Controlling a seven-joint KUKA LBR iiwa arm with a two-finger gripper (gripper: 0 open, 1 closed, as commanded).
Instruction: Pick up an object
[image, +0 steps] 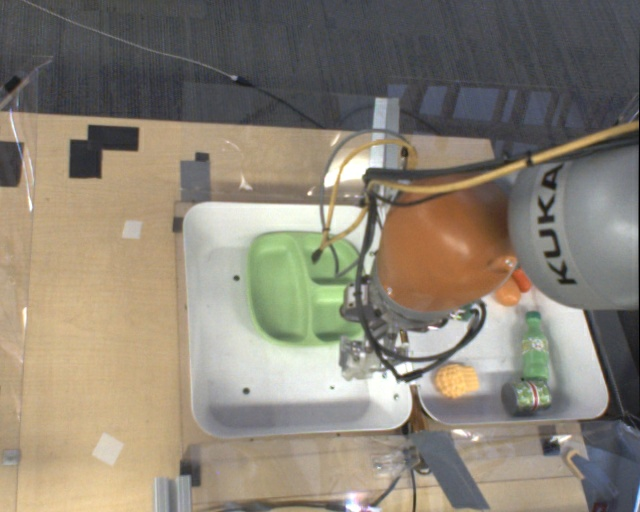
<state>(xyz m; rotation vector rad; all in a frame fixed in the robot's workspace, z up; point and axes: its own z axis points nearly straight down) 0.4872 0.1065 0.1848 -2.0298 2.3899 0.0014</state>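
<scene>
Wooden bench (100, 330) under two white bins; gripper (357, 358) low over left bin (215, 400), at 4 o'clock edge of green divided tray (295, 288); finger state impossible to tell, hidden under orange wrist band (440, 250). Candidate objects: tray in left bin; in right bin (590, 400), yellow knobbly item (456, 380) at 3 o'clock of gripper, green bottle (533, 350), dark can (527, 397), orange piece (512, 289). Likely risks: slip off tray's thin rim; collision with bin wall; cable snag.
</scene>
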